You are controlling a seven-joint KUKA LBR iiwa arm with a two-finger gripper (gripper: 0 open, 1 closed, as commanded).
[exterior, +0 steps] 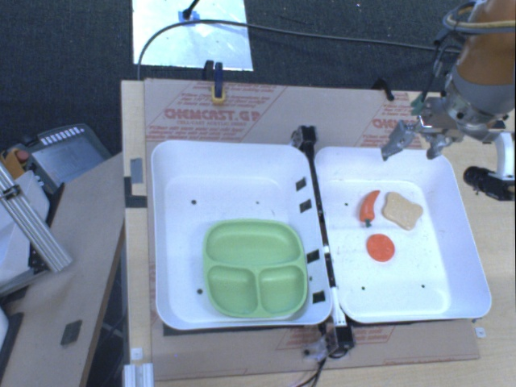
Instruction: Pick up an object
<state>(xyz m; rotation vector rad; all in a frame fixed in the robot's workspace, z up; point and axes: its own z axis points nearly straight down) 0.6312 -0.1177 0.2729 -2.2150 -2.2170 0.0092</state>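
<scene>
In the right bin (451,297) lie three small objects: a red-orange pepper (368,205), a tan slice of toast (401,210) and a round orange-red slice (380,248). My gripper (418,143) hangs above the bin's far edge, up and to the right of the toast. Its two grey fingers are spread apart with nothing between them. The orange band of the arm shows at the top right.
The left bin (177,176) holds a green divided plate (255,268) near its front. A black clip divider (310,208) runs between the bins. Cardboard lies under both. A black cable crosses behind, and grey equipment stands at the far left.
</scene>
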